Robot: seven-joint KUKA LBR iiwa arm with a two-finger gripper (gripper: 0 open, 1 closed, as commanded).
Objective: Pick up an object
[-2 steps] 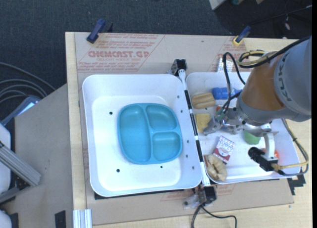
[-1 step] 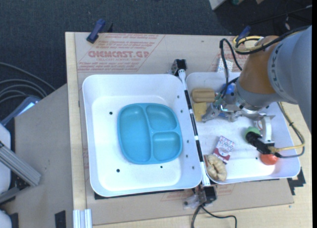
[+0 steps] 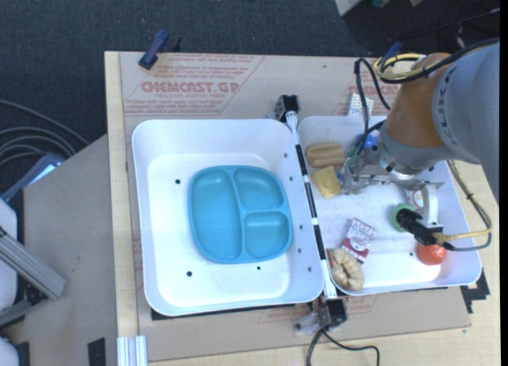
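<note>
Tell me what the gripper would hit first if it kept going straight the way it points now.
The gripper points toward the view's left, low in the right bin. Going straight on, it would most likely meet the yellow block first, which lies just ahead of it. Depth is unclear from this slant, so it might pass above it.

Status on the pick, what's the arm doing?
Gripper low in right bin, over yellow block; no grasp visible. Bread roll beside it. Packet, tomato apart. Blue tray in left bin.

Left bin [image 3: 159,277] is roomy around the blue divided plate [image 3: 239,213]. Right bin [image 3: 381,277] is cramped: bread roll [image 3: 325,153], cheese wedge [image 3: 325,182], packet [image 3: 360,235], pastry [image 3: 346,269], tomato [image 3: 431,254], plus the arm [image 3: 444,110] overhead.
</note>
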